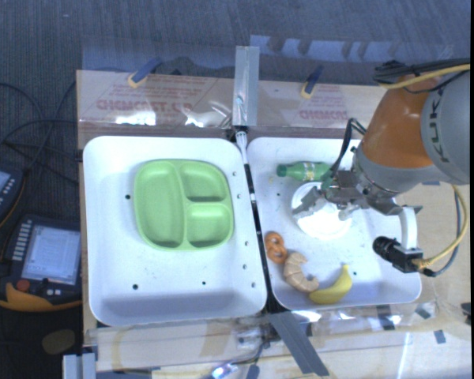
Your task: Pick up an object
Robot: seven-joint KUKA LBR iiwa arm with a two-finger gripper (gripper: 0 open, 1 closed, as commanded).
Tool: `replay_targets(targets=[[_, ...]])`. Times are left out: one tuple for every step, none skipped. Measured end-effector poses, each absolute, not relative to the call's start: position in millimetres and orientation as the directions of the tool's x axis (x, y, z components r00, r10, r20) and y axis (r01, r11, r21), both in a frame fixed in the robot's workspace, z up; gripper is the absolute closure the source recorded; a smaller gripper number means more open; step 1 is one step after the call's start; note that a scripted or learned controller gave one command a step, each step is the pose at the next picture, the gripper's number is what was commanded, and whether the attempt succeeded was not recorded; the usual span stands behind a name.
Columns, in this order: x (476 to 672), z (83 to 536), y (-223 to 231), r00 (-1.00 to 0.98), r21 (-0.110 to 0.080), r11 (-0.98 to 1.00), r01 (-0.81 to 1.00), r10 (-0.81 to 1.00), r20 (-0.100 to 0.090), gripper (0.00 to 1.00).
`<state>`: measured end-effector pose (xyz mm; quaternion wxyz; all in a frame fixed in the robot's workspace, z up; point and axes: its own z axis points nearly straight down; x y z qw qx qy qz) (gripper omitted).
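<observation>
Camera view: your claw hangs spread wide, holding nothing, green bottle just behind it; descend now and fingers may pinch bare bin floor.

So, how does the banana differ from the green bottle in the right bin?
The banana is yellow and curved; the green bottle is green and straight. The banana lies at the bin's near edge, beside a pale brown item; the bottle lies at the far side, near the gripper. Both lie flat in the right bin.
</observation>
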<state>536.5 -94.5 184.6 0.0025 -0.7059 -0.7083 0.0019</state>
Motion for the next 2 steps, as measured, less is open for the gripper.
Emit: replay_targets(targets=[[487.5,91.7,-117.8,-0.120,0.008,0.120,0.993,0.993,-0.001,0.00],[489.7,89.5,-117.5,-0.219,0.012,0.219,0.976,0.976,-0.008,0.00]])
